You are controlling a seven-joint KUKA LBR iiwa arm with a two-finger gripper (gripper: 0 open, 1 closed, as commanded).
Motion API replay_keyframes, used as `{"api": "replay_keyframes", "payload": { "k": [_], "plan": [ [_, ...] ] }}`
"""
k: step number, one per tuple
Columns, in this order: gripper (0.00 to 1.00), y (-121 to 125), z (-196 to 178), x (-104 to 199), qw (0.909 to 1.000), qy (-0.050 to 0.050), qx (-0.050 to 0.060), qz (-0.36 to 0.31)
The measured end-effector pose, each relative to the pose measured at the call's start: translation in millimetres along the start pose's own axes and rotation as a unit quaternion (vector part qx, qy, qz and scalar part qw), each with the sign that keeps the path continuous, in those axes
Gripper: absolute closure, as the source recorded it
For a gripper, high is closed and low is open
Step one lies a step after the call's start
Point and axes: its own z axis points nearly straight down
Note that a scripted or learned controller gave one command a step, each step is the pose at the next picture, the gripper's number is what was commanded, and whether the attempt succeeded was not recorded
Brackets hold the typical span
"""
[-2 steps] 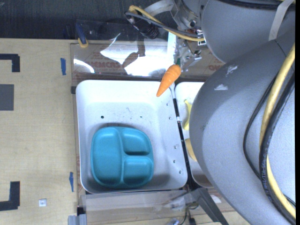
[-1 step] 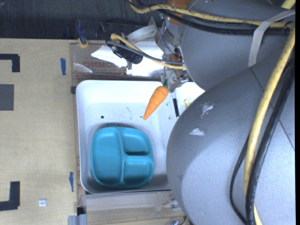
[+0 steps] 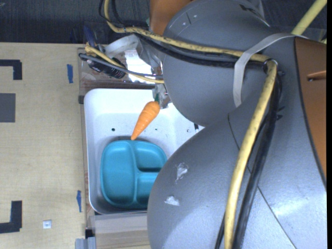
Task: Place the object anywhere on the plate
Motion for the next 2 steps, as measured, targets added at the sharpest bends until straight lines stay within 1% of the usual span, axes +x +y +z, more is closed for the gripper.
{"api": "replay_keyframes", "payload": {
  "k": [1, 2],
  "plan": [
    [0.00, 3.6, -0.7, 0.4, 1.0000, 0.000, -0.001, 0.003],
    [0.00, 3.6, -0.7, 0.4, 1.0000, 0.000, -0.001, 0.003]
  ]
}}
